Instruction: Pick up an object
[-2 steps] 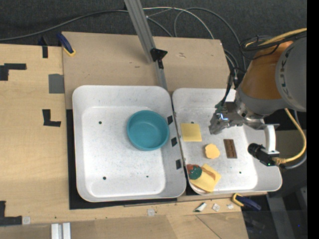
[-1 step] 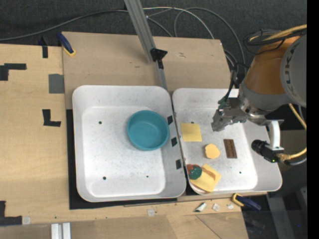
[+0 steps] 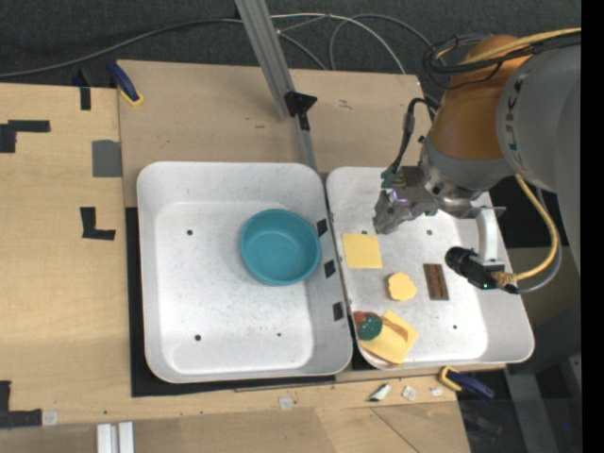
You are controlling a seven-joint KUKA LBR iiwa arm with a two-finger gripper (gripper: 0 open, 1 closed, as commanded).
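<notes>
Two white bins sit side by side on the wooden bench: the left bin (image 3: 170,253) holds one teal bowl (image 3: 279,245), and the right bin (image 3: 505,333) holds the small pieces. The gripper (image 3: 390,215) hangs over the upper left part of the right bin, under the arm's orange band (image 3: 472,102); whether it is parted or closed cannot be made out from this angle, and nothing shows between its tips. One flat yellow square (image 3: 362,251) lies just below the gripper, close to the bin's left wall. Lower and a little to the right lies one small rounded yellow-orange piece (image 3: 402,287), and just beside that, to the right, one small dark brown rectangular block (image 3: 435,281). Near the bin's bottom left corner one yellow wedge-like piece (image 3: 395,335) rests tilted, touching a small green and red object (image 3: 368,327). A black cylindrical part (image 3: 467,264) of the arm hangs over the bin to the right of the brown block.
</notes>
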